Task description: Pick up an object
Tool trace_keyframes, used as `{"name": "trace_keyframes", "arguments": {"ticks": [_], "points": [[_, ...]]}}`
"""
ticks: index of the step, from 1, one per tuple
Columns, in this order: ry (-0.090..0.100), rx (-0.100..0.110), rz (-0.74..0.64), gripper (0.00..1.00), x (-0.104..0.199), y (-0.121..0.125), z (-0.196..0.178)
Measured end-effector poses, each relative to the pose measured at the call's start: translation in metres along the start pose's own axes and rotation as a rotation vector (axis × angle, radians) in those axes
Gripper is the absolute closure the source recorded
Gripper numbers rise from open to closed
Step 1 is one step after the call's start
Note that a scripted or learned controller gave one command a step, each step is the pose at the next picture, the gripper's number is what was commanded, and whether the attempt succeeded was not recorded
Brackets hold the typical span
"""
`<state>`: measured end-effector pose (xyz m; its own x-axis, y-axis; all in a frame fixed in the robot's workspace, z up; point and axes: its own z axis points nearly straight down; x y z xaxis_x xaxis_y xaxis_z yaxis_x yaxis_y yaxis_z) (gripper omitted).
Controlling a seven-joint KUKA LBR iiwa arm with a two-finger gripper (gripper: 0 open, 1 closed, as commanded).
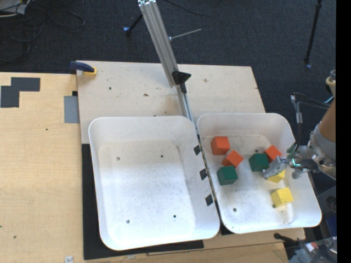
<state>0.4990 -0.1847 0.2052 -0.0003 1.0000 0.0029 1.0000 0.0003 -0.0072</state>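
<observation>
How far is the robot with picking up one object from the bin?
Done: the gripper has reached into the right bin, low among the blocks beside a yellow block and a green block. In hand: nothing is visibly held. Left: closing on one block and lifting it clear.

At the right edge of the frame, the arm (330, 141) shows as a rounded grey housing with a band of orange-brown above it. From it juts a gripper (276, 170) of bare silvery metal, built of small angular parts, with a speck of green where it joins the wrist.
</observation>
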Motion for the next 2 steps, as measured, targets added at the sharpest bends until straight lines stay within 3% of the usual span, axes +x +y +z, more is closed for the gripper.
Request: {"name": "trace_keyframes", "arguments": {"ticks": [1,2], "points": [[-0.001,-0.004,0.003,0.0,-0.001,0.001,-0.002],[0.001,0.003,0.002,0.0,-0.003,-0.008,0.059]]}}
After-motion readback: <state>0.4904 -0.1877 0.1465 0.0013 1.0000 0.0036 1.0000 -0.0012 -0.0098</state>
